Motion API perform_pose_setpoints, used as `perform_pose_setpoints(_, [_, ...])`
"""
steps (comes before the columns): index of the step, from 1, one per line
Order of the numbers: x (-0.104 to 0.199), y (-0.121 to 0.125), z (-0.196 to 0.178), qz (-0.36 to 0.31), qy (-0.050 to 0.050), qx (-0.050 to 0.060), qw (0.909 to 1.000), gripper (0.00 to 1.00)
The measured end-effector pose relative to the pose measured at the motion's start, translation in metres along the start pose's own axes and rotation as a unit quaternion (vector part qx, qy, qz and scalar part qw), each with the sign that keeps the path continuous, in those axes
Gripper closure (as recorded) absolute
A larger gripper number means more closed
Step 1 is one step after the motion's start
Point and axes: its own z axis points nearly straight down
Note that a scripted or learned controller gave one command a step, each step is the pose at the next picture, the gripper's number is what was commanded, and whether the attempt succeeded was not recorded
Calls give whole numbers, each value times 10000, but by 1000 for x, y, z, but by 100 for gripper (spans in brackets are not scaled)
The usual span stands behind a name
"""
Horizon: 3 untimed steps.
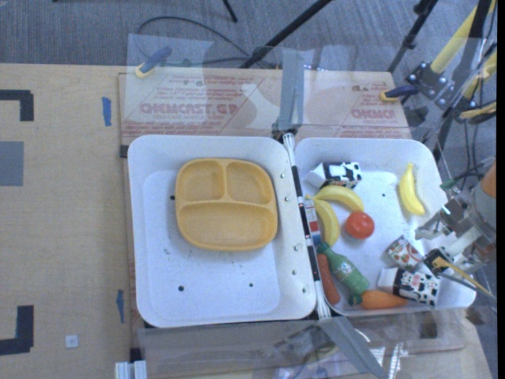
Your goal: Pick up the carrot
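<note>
Carrot (384, 299): lies flat at the right bin's (379, 152) near edge, just right of the green bottle (345, 271).
Gripper (461, 243): at that bin's right rim, well right of the carrot; open or closed, cannot tell.
Tomato (360, 225): beyond the bottle, touching a banana (339, 197).
Cartons (416, 284): just beyond the carrot's tip.
Plate (226, 204): in the left bin (150, 235).

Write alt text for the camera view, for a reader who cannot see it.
The carrot lies at the near edge of the right bin, beside a green bottle, a tomato and bananas. The arm's pincer hovers at that bin's right side. The left bin holds a yellow divided plate.
</note>
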Motion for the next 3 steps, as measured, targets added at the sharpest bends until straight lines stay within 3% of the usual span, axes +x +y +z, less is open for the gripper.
perform_pose_setpoints(1, [46,40,-30,1423,5,-25,9898,0])
perform_pose_setpoints(2, [147,98,-34,1284,8,-28,9917,0])
perform_pose_setpoints(3, [112,79,-65,1546,-1,-10,9880,0])
